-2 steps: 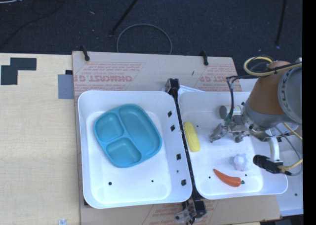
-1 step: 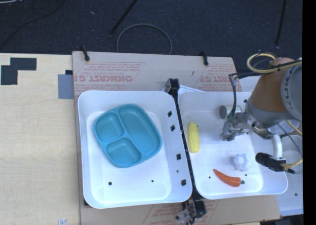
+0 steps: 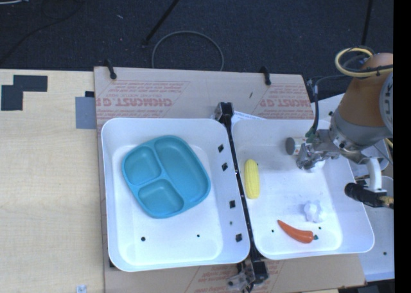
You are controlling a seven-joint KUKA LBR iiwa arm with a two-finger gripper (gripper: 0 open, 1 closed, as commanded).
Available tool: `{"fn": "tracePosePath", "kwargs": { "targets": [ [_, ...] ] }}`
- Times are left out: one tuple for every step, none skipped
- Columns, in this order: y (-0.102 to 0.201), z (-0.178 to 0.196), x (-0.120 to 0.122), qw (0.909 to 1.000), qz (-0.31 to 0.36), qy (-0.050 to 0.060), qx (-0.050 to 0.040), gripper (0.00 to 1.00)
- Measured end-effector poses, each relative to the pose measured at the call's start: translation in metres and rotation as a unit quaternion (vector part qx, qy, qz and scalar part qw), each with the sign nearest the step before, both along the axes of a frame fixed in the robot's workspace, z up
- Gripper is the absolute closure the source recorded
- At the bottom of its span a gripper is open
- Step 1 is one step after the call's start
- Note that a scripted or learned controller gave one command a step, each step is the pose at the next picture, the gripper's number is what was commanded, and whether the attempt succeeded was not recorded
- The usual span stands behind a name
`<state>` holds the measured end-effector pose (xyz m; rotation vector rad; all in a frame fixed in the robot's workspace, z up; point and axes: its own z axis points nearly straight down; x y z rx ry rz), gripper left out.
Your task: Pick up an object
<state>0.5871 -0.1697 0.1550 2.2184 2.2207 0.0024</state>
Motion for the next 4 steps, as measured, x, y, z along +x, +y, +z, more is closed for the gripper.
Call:
{"fn": "tracePosePath", "kwargs": {
  "targets": [
    [-0.002,0.043,0.003,1.0,0.0,0.0,0.0001,1.0],
    [-0.003,0.095,0.004,1.0,0.0,0.001,0.0001,1.0],
    [0.051,0.085,0.002,1.0,0.001,0.003,0.0016,1.0],
    [0.107,0.092,-0.01,1.0,0.002,0.004,0.0016,1.0]
  ]
}}
